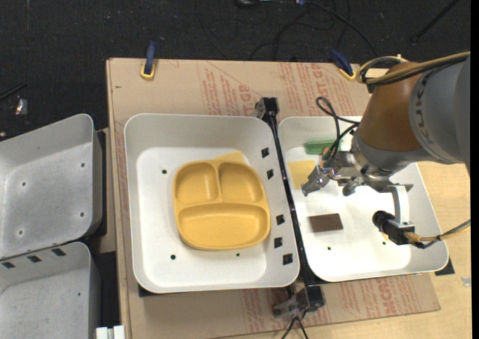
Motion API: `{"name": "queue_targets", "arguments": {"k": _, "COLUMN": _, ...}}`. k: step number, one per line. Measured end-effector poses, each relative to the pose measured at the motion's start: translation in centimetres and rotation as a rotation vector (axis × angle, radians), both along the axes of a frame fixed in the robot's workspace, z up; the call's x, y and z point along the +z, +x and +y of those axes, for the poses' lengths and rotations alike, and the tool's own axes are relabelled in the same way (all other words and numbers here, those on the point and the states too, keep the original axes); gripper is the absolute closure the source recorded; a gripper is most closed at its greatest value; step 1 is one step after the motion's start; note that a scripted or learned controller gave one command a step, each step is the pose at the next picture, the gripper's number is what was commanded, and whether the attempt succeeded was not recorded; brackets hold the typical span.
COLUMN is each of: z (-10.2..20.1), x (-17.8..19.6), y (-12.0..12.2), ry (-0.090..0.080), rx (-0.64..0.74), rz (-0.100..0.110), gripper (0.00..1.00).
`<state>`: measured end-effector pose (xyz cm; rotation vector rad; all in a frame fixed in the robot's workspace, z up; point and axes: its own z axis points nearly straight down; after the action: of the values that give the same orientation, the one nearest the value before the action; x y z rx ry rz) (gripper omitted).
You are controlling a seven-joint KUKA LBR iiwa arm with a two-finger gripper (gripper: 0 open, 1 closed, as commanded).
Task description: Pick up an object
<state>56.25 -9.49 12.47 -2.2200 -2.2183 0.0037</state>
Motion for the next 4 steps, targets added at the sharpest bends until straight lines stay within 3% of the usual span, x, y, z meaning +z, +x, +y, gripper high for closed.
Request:
{"name": "queue_targets", "arguments": {"k": 1, "z": 0.0, "x": 1.3, "y": 0.1, "ry": -0.001, "rx": -0.002, "rz": -0.003, "gripper": 1.00}}
{"name": "queue_targets", "arguments": {"k": 3, "z": 0.8, "x": 11.4, "y": 0.1, "ry": -0.002, "rx": 0.003, "rz": -0.009, "gripper": 1.00}}
{"name": "queue_targets", "arguments": {"k": 4, "z": 0.8, "x": 13.9, "y": 0.1, "ry": -0.001, "rx": 0.004, "rz": -0.007, "gripper": 1.00}}
